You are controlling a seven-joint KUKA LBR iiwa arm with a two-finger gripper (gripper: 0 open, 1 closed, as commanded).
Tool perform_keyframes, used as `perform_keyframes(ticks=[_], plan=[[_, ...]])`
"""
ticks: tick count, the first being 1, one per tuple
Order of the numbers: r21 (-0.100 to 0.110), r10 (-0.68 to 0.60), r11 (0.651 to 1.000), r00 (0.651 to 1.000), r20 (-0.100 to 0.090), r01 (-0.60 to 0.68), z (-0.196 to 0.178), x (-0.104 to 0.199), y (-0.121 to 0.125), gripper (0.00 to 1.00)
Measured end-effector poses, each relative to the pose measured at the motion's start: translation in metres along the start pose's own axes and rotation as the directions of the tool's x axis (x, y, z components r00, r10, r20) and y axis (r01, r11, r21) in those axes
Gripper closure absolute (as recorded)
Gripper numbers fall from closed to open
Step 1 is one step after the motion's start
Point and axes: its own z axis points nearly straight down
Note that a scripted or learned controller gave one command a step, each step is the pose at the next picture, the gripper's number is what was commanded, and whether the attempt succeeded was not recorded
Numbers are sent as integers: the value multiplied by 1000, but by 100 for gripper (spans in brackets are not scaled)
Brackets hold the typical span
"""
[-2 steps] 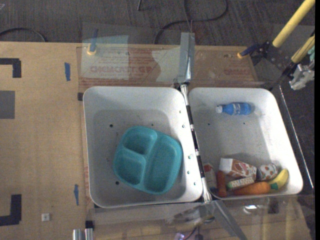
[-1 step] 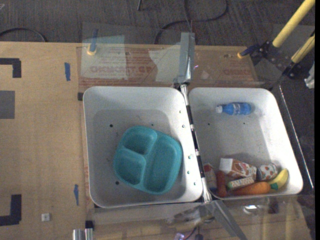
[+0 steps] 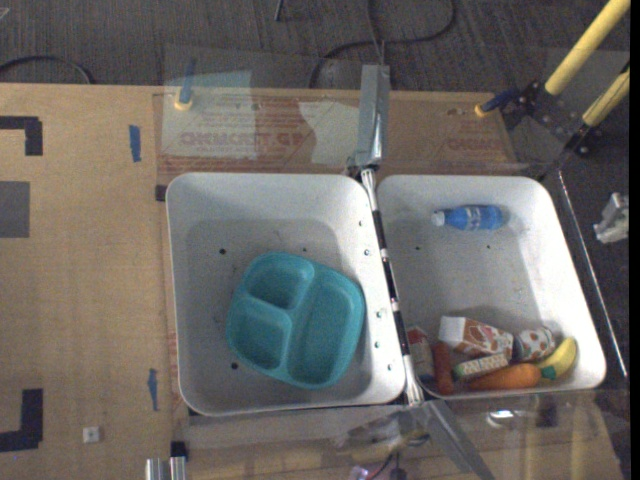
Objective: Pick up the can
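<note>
Nothing is lifted yet: what I take for the can lies among clutter at the right bin's near edge, beside the banana (my claw's state I cannot tell), so the whole pick remains.

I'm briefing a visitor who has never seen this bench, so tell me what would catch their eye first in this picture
The teal divided plate stands out most, lying alone in the left bin. Next comes the blue bottle, on its side near the far wall of the right bin. Last is a jumble of toy food crowded along that bin's near edge, with a banana and a carrot among it.
</note>
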Motion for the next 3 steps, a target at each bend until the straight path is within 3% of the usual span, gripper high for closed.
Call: perform_keyframes(ticks=[1,2,3], plan=[[-3,-161,987,987,2,161,-62,1,-38,100],[-1,-202,979,979,0,202,28,0,-39,100],[-4,-380,925,925,3,380,18,7,81,100]])
